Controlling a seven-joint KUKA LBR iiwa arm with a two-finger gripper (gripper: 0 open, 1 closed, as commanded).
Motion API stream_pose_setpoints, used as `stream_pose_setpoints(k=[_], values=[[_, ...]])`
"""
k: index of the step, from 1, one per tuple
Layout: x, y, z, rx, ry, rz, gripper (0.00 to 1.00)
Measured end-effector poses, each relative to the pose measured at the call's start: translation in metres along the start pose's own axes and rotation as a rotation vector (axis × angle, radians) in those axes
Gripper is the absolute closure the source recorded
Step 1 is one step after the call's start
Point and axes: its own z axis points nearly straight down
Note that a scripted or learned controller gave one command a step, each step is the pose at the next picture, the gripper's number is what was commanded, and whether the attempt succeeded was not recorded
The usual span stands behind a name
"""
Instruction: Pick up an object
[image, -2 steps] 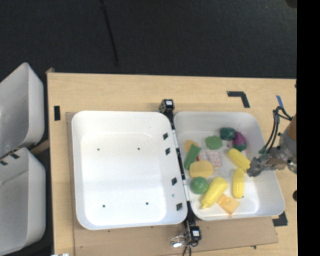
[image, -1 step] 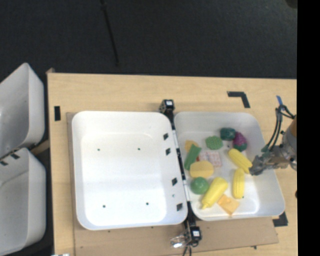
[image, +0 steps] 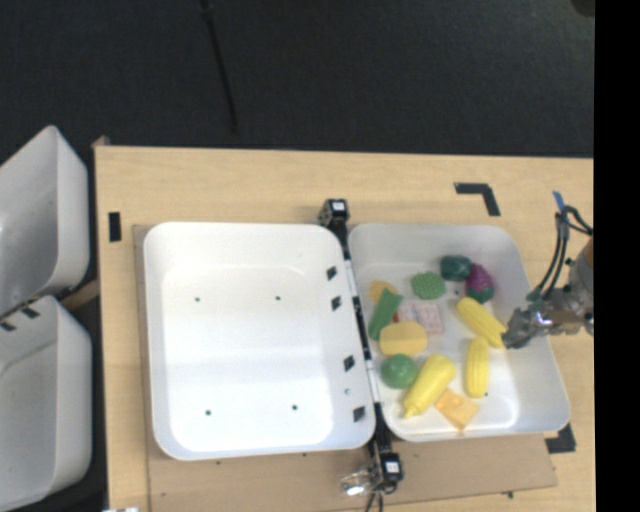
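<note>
Reaching in from the right edge of the view, the arm's claw (image: 522, 328) hangs over the right side of the right bin (image: 535, 390), just beside the upper yellow corn cob (image: 480, 321). How the claw stands cannot be told at this size, and nothing shows gripped in it.

The right bin holds all the toy foods. Near its far wall lie a dark teal piece (image: 456, 267) and a purple piece (image: 480, 281), touching one another. A light green knobbly piece (image: 428, 286) sits just to their left. Farther left, a long green pod (image: 384, 313) lies tilted with a small orange piece (image: 381, 291) at its upper end. A pale pink block (image: 429, 318) rests in the middle, with a yellow lemon-like piece (image: 403, 339) just beside it. Below that sit a round green piece (image: 399, 372), a large yellow cob (image: 428, 385), and an orange wedge (image: 457, 409) near the front wall. A second small yellow corn cob (image: 478, 368) stands nearly upright in the view, beneath the first.

The left bin (image: 160, 300) lies alongside on the wooden table (image: 250, 185).
</note>
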Motion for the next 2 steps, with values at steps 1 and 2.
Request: stream_pose_setpoints(k=[1, 2], values=[[-0.0016, 0.0003, -0.0078, 0.001, -0.001, 0.002, 1.00], [-0.0035, 0.0007, -0.0160, 0.001, -0.002, 0.002, 1.00]])
